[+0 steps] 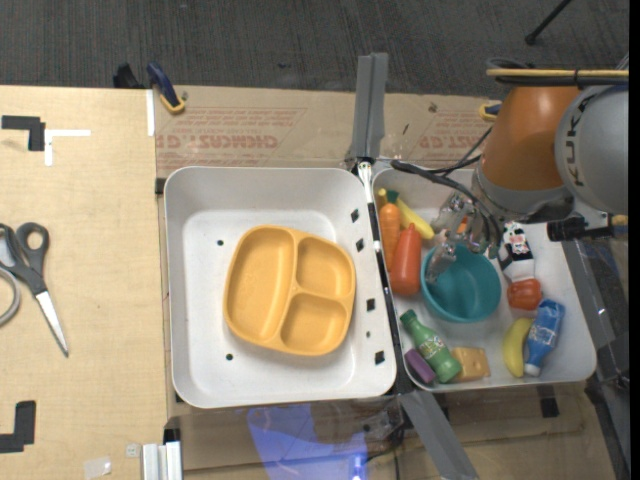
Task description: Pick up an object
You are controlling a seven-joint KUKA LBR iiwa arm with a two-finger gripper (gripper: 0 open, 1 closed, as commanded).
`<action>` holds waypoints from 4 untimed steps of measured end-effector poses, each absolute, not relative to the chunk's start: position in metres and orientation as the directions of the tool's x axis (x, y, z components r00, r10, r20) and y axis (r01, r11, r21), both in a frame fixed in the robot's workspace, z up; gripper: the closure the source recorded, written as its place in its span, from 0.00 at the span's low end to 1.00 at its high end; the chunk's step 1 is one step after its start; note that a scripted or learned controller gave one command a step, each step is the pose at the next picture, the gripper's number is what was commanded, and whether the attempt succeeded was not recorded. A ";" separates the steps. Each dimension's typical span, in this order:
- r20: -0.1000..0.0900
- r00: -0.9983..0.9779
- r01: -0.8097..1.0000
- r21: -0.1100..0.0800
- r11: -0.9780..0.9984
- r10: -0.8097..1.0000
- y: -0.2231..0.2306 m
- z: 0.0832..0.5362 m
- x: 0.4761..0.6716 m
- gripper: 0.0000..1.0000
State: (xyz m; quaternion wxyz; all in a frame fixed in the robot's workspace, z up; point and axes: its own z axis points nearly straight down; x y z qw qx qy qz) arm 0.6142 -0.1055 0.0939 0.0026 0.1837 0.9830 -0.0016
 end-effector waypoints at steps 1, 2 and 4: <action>-0.001 -0.762 0.647 0.000 0.762 0.647 -0.189 0.092 0.522 0.00; -0.001 -0.710 0.705 0.001 0.710 0.705 -0.100 0.092 0.577 0.00; -0.001 -0.589 0.808 -0.001 0.589 0.808 -0.168 0.092 0.588 0.00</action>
